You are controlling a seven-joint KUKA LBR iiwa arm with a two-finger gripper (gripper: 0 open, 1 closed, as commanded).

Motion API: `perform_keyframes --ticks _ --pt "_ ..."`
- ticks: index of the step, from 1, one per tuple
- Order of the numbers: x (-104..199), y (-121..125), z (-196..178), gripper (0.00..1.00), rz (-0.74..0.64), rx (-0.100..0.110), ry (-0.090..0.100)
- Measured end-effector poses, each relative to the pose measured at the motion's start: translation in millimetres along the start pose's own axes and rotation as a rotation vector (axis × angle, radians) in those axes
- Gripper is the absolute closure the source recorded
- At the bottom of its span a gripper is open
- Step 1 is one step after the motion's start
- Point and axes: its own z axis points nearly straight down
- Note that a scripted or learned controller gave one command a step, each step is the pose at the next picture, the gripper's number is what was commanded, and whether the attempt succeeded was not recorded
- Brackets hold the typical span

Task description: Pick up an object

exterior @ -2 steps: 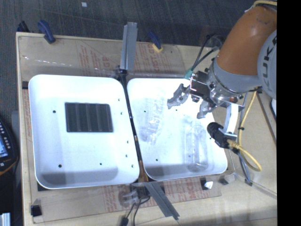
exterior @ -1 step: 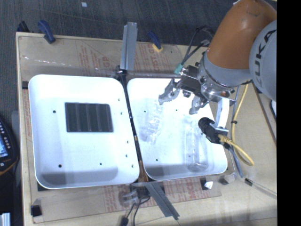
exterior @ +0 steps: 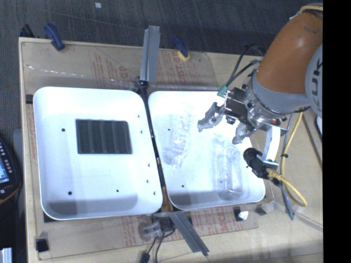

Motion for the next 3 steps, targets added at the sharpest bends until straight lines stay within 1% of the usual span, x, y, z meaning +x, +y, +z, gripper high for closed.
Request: perform_keyframes --ticks 1,2,3 --pt "-29.6 3.9 38.5 0.00 -0.032 -0.002 0.000" --pt "-50.6 1.1 21.8 0.00 -0.172 -0.006 0.000" --pt "-50.6 1.1 21.8 0.00 -0.172 -0.006 0.000"
